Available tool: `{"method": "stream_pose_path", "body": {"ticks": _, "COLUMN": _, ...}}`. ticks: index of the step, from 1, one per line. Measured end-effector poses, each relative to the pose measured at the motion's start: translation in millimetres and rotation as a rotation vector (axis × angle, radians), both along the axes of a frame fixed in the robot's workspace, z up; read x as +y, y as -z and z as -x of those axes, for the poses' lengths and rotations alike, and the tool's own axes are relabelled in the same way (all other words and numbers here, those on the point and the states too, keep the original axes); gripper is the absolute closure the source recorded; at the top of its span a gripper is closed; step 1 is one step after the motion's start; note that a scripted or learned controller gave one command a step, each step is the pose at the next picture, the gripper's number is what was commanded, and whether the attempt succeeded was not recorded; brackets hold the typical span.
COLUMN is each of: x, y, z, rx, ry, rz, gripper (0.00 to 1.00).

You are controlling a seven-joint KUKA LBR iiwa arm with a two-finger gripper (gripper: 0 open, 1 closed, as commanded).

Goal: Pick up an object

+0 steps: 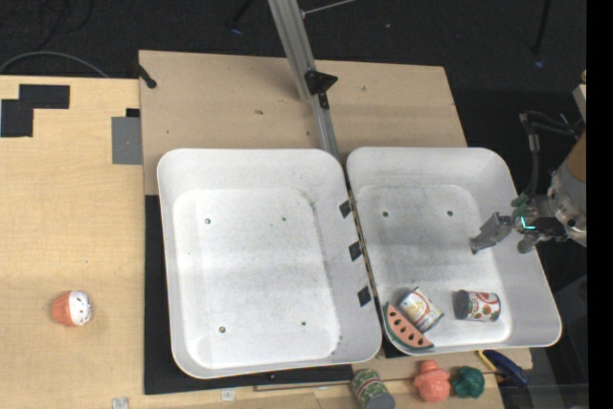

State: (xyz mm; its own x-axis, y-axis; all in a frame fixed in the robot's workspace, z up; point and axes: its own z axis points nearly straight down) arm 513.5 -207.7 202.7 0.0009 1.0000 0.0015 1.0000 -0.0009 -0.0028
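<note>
Wooden bench (239,101), two white bins side by side. Left bin (251,263) well left of gripper. Right bin (450,244) under gripper (506,239), fingers spread, nothing between them. Below-left of gripper: watermelon slice (407,329), red with green rind, at bin's front edge, touching a small tin (420,308) with yellow-red label, tilted. Just below gripper: second can (477,305) on its side, dark end, white-red label.
</note>
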Motion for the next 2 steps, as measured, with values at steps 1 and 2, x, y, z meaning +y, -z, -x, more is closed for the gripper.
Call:
{"method": "stream_pose_path", "body": {"ticks": 1, "x": -0.8, "y": 62.5, "z": 7.8, "rx": 0.007, "ry": 0.0, "rz": -0.002, "gripper": 0.0}}
{"method": "stream_pose_path", "body": {"ticks": 2, "x": -0.6, "y": 111.6, "z": 7.3, "rx": -0.002, "ry": 0.0, "rz": 0.001, "gripper": 0.0}}
